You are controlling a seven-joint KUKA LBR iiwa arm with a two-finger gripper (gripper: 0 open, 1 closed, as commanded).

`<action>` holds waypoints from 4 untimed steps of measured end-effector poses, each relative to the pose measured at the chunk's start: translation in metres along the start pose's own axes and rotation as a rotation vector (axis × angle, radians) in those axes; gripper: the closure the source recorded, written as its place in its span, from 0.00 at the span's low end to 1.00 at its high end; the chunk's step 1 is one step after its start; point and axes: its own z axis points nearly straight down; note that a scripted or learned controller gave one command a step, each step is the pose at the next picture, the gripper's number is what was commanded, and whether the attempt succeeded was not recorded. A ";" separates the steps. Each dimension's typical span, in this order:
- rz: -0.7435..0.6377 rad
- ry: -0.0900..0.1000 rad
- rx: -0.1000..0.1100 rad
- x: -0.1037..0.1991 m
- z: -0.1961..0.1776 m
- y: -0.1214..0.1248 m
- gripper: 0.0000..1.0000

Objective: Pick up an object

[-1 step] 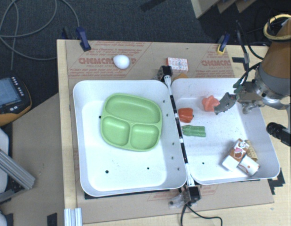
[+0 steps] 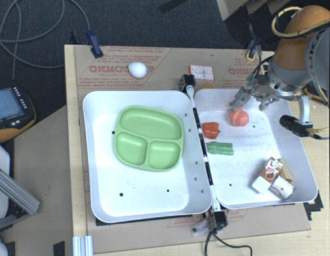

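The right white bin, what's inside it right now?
Inside the right white bin: a pink rounded piece beneath the gripper, a red piece, a flat green piece, and small red-and-white cartons. Whatever lies under the cartons is covered.

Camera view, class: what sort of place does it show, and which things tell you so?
Probably a robotics lab test bench: a grey-and-orange robot arm reaches over two white bins, loose cables trail on the floor, and a handheld controller lies nearby.
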 end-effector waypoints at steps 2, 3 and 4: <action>-0.001 0.000 0.000 0.023 0.059 0.014 0.00; -0.001 -0.001 -0.002 0.024 0.048 0.015 1.00; -0.001 -0.001 -0.001 0.024 0.048 0.015 0.00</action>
